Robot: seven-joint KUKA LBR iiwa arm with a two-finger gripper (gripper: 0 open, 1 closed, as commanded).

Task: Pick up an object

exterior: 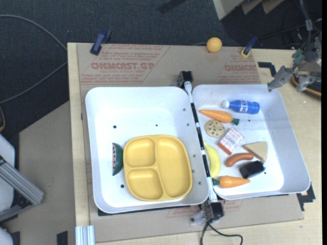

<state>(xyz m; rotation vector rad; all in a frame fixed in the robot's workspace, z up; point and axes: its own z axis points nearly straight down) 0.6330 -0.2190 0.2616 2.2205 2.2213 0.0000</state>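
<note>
Cam view, nearest edge first: lower carrot (pixel 232 181) lies along the front wall of the R bin (pixel 286 137), leafy end toward the divider. Just behind it a black block (pixel 252 169) touching a red sausage (pixel 238 159); a bread wedge (pixel 257 149) sits beside those. Banana (pixel 214 161) runs along the divider side. Mid bin: red/white packet (pixel 230 140), choc-chip cookie (pixel 214 129) next to it. Further back a 2nd carrot (pixel 218 116), then blue bottle (pixel 243 106) lying on its side near the back wall.

L bin (pixel 102 137): yellow 3-compartment plate (pixel 157 166) in the front half, watermelon slice (pixel 117 158) touching its L edge.

Outside bins: orange ball (pixel 214 44) on the bench at the back, blue clamps at both back corners.

Gripper (pixel 278 79) at upper R, over the bin's back R corner rim, well apart from all items, nothing between its fingers; open vs closed – can't tell from this angle.
</note>
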